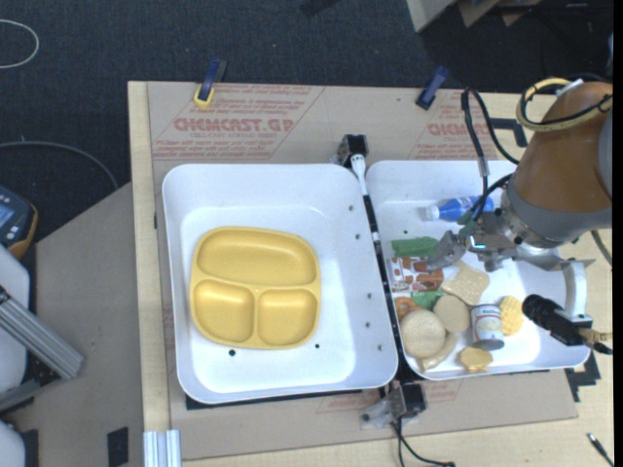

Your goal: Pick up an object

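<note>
Our gripper hovers low in the right bin; whether it grips anything, we cannot tell. Objects cluster just beneath; we should descend squarely onto the cracker.

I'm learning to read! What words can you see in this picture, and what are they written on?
"CHEMCAST G.P", in red, on the brown paper sheet under the bins; smaller red lines below it are too blurred to read.
Partial red print on the same sheet behind the right bin, cut off and unreadable.
Labels on the small can, the flat packet and the blue-capped bottle: too small to read.
</note>
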You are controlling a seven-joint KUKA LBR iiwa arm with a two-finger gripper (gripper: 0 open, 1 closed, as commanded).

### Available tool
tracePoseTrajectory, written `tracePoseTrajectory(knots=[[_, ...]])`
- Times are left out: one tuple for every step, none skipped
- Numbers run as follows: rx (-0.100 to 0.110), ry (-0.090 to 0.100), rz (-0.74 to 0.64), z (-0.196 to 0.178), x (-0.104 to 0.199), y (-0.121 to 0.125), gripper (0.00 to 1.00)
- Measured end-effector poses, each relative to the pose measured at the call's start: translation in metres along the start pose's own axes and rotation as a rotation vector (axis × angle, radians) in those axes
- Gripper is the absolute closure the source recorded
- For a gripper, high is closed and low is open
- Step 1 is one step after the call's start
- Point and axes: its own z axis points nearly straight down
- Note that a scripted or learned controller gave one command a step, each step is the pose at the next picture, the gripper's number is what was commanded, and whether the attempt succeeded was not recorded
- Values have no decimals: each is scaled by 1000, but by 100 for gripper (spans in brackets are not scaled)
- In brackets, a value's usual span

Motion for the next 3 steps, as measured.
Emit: tracePoseTrajectory(knots=[[-6,1,1,57,-3,7,0],[-26,-1,-2,70,-3,13,0],[-38,-4,1,57,-4,16,100]])
